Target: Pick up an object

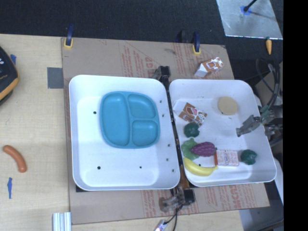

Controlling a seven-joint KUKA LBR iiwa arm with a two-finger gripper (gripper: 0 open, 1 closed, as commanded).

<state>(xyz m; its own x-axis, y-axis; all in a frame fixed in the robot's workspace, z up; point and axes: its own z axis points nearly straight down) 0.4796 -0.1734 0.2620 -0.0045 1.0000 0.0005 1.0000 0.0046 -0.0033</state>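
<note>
The right bin (257, 97) holds several toy foods: a tan round disc (227, 105), a brown-and-white snack packet (193, 113), a dark green broccoli (191, 129), a light green leafy piece (187, 147), purple grapes (203, 149), a yellow banana (198, 168), a red-and-white box (226, 158) and a dark green lump (249, 156). My gripper (246, 126) reaches in over the bin's right side, right of the packet and above the dark green lump. Nothing is seen in its hold.
The left bin (86, 172) carries a blue divided plate (130, 119). A small carton (209, 67) lies on the cardboard behind the right bin. A toy sausage (15, 158) lies on the bench at the far left, below a yellow-and-black device (5, 76).
</note>
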